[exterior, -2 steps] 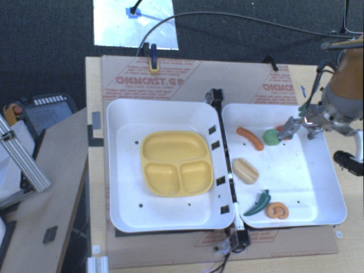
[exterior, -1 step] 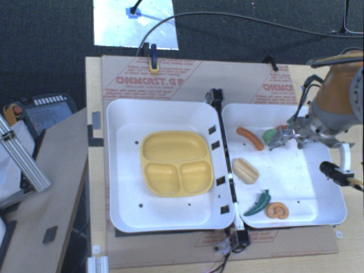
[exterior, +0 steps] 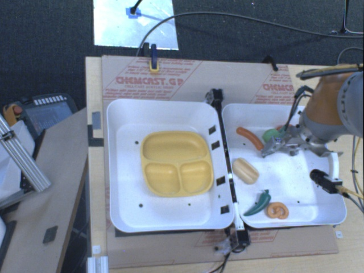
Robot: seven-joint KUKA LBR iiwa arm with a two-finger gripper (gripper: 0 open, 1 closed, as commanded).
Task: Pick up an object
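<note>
In the right bin (exterior: pixel 301 192) lie an orange-red sausage (exterior: pixel 249 136), a round green piece (exterior: pixel 271 134), a tan bread roll (exterior: pixel 245 170), a dark green pepper (exterior: pixel 257 203) and a small orange pretzel (exterior: pixel 277 210). My gripper (exterior: pixel 273 148) hangs low over the upper part of this bin, just below the green piece and right of the sausage's lower end. The green piece is partly hidden behind the wrist. I cannot make out anything held.
The left bin (exterior: pixel 122 169) holds a yellow divided plate (exterior: pixel 175 162). A black divider (exterior: pixel 223 152) with clips runs between the bins. The grey arm with its orange band (exterior: pixel 330 104) enters from the right, over the right bin's upper right corner.
</note>
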